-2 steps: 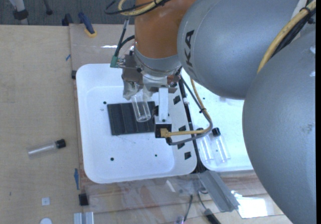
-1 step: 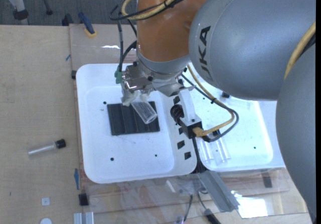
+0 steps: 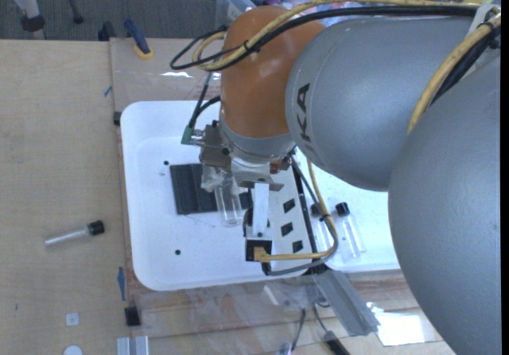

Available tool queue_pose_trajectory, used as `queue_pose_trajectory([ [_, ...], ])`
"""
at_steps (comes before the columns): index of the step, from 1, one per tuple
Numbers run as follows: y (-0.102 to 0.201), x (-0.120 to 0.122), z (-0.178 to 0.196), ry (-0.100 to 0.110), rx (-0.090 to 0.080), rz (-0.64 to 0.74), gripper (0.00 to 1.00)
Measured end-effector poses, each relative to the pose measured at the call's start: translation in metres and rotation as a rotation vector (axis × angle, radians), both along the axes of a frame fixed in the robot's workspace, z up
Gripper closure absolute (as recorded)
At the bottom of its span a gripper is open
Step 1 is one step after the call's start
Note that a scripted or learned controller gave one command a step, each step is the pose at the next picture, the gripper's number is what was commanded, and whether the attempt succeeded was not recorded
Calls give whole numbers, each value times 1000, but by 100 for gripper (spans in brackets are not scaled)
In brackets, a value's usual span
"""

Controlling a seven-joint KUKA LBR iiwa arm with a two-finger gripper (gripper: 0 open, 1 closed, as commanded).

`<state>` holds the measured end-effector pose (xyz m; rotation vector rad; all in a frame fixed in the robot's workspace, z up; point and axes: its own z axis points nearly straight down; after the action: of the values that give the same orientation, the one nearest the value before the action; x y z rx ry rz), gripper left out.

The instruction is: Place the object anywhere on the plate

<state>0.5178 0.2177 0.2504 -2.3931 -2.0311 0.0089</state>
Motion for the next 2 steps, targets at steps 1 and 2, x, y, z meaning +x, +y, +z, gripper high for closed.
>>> queue_pose_trajectory([
  [1, 7, -36, 23, 0, 2, 365, 100],
  [2, -9, -39, 8, 0, 2, 227, 100],
])
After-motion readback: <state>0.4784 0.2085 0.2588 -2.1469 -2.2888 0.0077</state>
